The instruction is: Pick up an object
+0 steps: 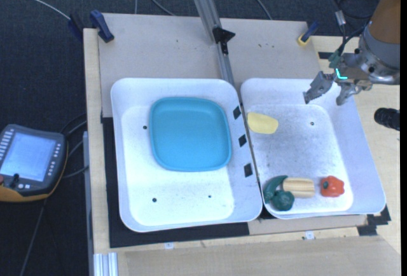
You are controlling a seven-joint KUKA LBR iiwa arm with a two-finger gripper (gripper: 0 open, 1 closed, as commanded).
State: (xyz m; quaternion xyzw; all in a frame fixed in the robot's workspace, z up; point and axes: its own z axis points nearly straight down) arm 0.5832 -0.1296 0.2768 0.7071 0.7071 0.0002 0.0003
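Observation:
In the right bin (pixel 356 135) lie a yellow lemon-shaped piece (pixel 262 123) near its left wall, and along the front edge a green vegetable (pixel 278 193), a tan cylinder (pixel 298 187) and a red pepper (pixel 331 186). My gripper (pixel 331 90) hangs above the bin's far right corner, open, its two grey fingers spread apart with nothing between them. It is well away from all the objects.
The left bin (pixel 127 160) holds a turquoise square plate (pixel 189 133). A slanted metal pole (pixel 206 1) runs down between the bins. Blue (pixel 102 25) and yellow (pixel 307 33) clamps grip the board's far edge. A teach pendant (pixel 28 159) lies on the floor at left.

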